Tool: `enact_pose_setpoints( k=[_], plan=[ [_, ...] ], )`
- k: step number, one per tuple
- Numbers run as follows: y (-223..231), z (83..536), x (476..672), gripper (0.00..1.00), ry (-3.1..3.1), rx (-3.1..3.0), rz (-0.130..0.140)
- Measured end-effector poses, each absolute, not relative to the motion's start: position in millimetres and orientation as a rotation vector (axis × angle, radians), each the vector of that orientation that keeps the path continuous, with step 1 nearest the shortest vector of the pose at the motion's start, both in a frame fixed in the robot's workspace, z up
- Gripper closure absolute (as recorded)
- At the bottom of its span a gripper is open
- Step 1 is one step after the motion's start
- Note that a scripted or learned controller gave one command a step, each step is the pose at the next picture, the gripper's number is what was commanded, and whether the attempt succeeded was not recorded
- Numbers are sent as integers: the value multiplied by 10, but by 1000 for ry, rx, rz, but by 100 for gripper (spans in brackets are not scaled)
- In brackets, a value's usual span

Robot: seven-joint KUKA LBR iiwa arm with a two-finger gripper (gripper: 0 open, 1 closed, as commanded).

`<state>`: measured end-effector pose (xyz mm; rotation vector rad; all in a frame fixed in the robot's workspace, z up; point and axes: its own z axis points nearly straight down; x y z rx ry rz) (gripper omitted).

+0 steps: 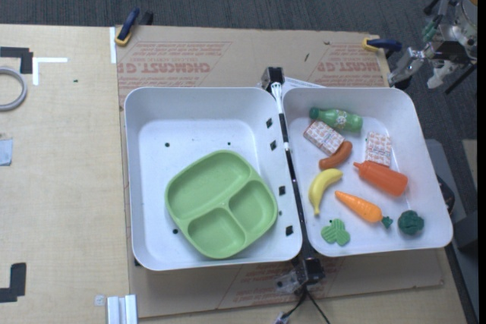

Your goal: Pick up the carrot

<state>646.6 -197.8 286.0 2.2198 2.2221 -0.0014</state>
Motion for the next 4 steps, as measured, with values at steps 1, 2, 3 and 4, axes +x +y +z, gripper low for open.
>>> enact_pose_setpoints(
  k=[1, 2, 3, 4],
  plan=[
    [-2209, 1977, 5635, 0, 2152, 2288, -1],
    [-1432, 920, 4830, 0, 2071, 2364, -1],
    [-1375, 925, 4786, 0, 2583, 1786, 1],
    [-1378, 1023, 4800, 100, 2579, 1787, 4]
  ],
)
